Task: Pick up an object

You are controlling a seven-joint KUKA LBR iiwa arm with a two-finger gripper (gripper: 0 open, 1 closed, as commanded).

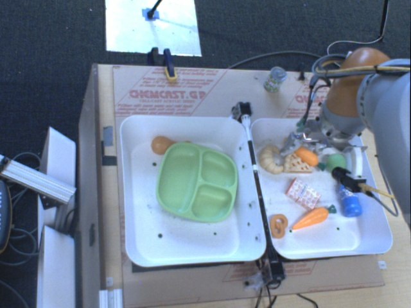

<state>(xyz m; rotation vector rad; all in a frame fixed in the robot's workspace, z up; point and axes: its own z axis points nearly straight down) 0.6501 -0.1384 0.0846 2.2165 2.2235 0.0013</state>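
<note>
While the arm reaches in from the right, the tool (300, 140) is held low over the right bin (372, 236).

In the left bin (138, 236) a green divided plate (196, 181) is seen, with an orange ball (161, 145) touching its upper left edge. Under the tool, a small orange piece (306, 155) is seen beside a waffle wedge (296, 164); the tool's grip cannot be told. A carrot (311, 218) is seen lower down.

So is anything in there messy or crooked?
The green tray sits tilted at an angle in the left bin, not square to its sides, and an orange ball peeks out from its corner. The toy food in the right bin lies scattered. Nothing looks spilled or broken.
</note>
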